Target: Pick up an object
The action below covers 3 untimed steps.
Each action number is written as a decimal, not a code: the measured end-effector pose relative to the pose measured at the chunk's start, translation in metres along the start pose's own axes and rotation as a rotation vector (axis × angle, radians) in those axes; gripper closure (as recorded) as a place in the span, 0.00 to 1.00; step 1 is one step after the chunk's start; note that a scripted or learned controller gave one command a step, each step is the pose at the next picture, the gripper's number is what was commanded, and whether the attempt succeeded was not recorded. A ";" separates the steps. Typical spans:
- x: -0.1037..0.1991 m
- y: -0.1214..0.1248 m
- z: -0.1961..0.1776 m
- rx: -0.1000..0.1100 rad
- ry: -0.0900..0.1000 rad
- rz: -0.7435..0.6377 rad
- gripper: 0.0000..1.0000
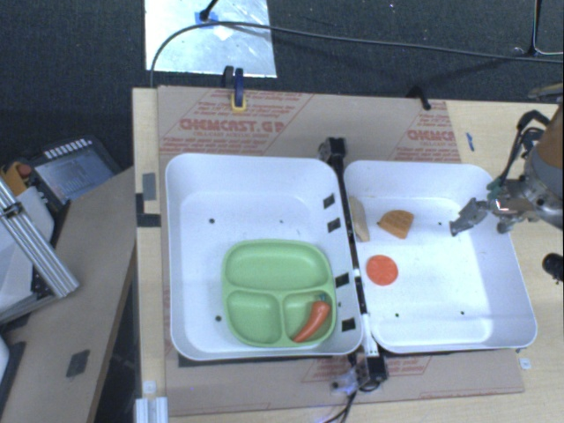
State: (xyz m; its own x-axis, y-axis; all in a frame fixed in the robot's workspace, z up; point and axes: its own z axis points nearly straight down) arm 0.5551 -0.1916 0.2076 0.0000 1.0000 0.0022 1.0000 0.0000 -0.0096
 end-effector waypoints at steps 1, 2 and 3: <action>0.000 0.003 -0.006 -0.011 -0.003 -0.003 0.00; 0.004 0.013 0.048 -0.008 -0.002 -0.005 0.00; 0.009 0.021 0.095 -0.008 -0.001 -0.006 0.00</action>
State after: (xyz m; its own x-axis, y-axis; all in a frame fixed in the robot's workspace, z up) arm 0.5750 -0.1820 0.1126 -0.0058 1.0000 0.0008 1.0000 0.0058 -0.0017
